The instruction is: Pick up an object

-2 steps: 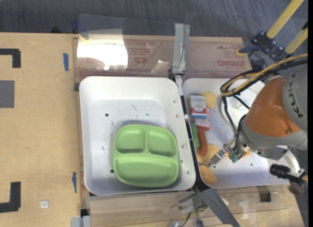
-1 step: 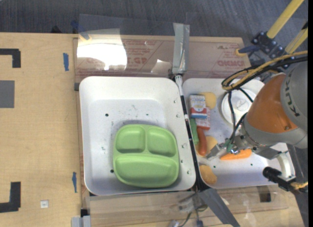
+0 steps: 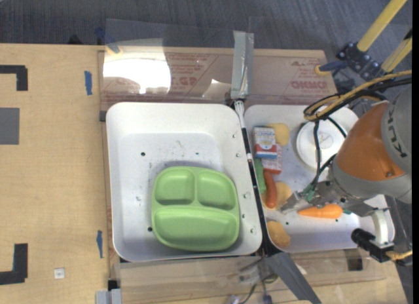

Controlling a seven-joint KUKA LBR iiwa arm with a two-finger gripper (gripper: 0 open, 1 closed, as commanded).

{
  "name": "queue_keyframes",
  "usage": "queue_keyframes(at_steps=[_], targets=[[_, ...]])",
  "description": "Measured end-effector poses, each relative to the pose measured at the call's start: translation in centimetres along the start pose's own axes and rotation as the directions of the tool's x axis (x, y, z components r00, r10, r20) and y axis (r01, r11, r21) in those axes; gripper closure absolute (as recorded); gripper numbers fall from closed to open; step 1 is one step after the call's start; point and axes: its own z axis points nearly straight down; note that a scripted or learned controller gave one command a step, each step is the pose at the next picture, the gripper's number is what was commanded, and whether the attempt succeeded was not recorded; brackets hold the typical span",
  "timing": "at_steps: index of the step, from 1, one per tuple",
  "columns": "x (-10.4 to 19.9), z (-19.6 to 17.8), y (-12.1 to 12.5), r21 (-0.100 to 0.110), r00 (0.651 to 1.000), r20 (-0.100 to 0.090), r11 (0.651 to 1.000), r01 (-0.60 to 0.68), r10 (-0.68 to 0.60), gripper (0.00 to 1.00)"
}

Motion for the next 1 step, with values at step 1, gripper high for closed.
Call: queue_keyframes(at_steps=[1], targets=[[-0.11,-1.17,0.17,-0.005,1.000,0.005,1.000,0.001,-0.001,1.00]])
